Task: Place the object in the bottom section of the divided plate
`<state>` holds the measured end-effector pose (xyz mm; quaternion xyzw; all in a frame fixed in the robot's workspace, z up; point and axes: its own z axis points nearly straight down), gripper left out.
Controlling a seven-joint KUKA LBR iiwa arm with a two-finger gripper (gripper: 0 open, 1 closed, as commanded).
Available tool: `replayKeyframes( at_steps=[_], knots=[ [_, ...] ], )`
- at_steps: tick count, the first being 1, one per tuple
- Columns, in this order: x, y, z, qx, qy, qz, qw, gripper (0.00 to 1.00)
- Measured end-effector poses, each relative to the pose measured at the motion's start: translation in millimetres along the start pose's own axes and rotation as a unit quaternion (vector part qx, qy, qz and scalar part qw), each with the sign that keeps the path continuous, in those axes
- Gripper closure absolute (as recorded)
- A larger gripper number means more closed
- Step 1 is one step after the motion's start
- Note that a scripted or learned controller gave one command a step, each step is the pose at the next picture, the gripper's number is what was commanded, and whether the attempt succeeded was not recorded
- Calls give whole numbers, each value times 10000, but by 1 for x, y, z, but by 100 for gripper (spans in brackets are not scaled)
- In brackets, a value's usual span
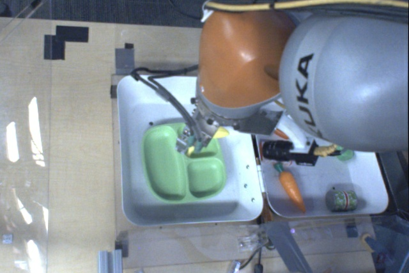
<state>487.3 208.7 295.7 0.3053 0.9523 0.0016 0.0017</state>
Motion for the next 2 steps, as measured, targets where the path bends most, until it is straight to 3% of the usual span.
replayKeyframes(
  at_steps=[1,2],
  knots=[
    [16,21,37,2,5,-1588,9873,100],
    [-9,39,-62,-25,-26,-3844,9232,100]
  ],
)
